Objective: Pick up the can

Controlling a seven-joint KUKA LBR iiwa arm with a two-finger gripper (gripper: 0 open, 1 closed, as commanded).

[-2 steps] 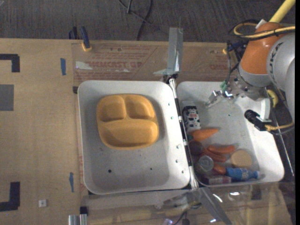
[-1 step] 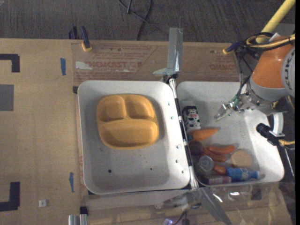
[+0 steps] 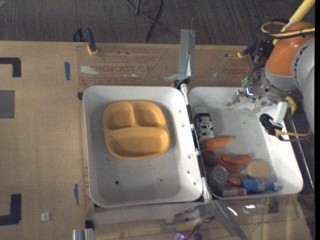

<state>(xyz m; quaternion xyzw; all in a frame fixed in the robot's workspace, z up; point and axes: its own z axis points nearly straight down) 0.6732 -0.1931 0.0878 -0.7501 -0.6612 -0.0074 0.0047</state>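
Observation:
The can (image 3: 219, 175) is a small grey cylinder with a round metal top. It stands near the front of the right bin (image 3: 280, 154), packed among toy foods. My gripper (image 3: 248, 101) hangs over the back of that bin, well behind the can and to its right. Its fingers are spread open and hold nothing.
Around the can lie a dark purple item (image 3: 209, 157), red sausages (image 3: 235, 160), a tan disc (image 3: 258, 170) and a blue bottle (image 3: 257, 186). A carrot (image 3: 218, 143) and a black-and-white pack (image 3: 203, 125) lie behind it. The left bin (image 3: 95, 174) holds an orange divided plate (image 3: 135, 128).

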